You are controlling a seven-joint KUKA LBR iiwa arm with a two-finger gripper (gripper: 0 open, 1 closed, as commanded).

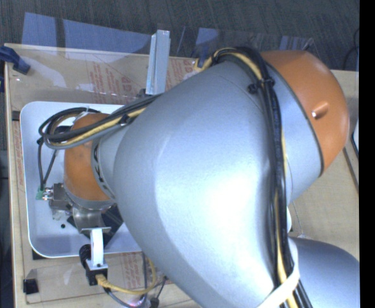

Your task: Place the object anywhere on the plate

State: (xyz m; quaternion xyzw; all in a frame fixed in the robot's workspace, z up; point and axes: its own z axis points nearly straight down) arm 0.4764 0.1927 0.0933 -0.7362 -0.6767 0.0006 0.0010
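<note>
Arm: because the grey arm [213, 185] reaches in from the right and covers most of the scene, little of the bins can be checked.
End effector: the end effector [88, 220] sits low over the left bin [30, 172]; whether it is open or closed cannot be told.
Object: hidden; its place cannot be told.
Plate: hidden too, likely beneath the arm.
Risk: a release could miss the plate, or nothing may be held at all, since the grasp is unverified.
Cables: the yellow-and-black cable loop [65, 124] hangs near the bin wall and might snag.
</note>
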